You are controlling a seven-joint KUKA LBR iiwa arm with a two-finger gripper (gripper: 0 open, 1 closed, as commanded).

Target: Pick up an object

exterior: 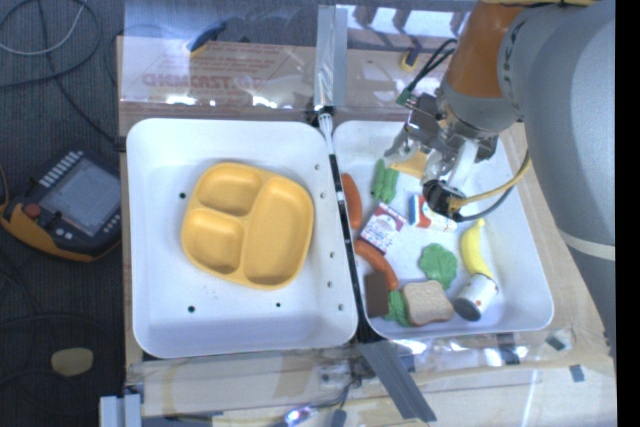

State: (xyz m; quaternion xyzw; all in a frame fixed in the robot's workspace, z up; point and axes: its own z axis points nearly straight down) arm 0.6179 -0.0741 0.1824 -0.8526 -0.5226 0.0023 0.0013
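Grey arm [570,85], orange band [482,50], black cables [490,200]

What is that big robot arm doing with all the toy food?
The grey and orange arm reaches in from the right and hangs its tool over the back of the right bin. That bin holds toy food: a banana, a slice of bread, a green leafy piece, a sausage and a small packet. Nothing has been lifted yet. The left bin holds a yellow divided plate.

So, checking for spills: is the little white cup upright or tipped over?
Tipped: the white cup lies on its side in the right bin, below the banana.
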